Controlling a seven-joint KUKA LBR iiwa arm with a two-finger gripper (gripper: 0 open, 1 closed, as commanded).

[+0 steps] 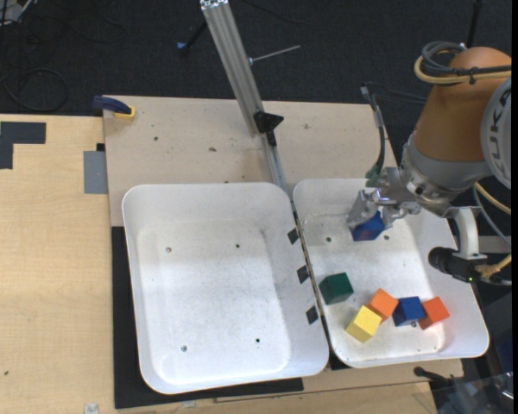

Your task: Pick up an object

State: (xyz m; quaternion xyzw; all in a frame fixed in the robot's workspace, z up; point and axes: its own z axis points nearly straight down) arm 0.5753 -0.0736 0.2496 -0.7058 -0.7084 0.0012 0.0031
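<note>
Where the arm (457,119) reaches in from the right of the frame, the tool (373,214) sits over the upper part of the right bin (466,339), fingers closed on a blue block (368,228), which looks raised off the bin floor.

Lower in the same bin: green block (336,288) near the bin's left wall; yellow block (363,323), orange block (383,303), a second blue cube (408,310) and red block (434,312) bunched in a row toward the lower right. All lie well apart from the tool.

Left bin (155,231) shows bare white floor with dark specks. Black clips (300,273) sit along the seam between bins.

A metal rail (239,67) slants up from behind the bins to the top of the frame. Desk (181,141) is pale wood; a blue clamp (114,105) at its upper left corner. Dark floor with cables (17,7) beyond.
</note>
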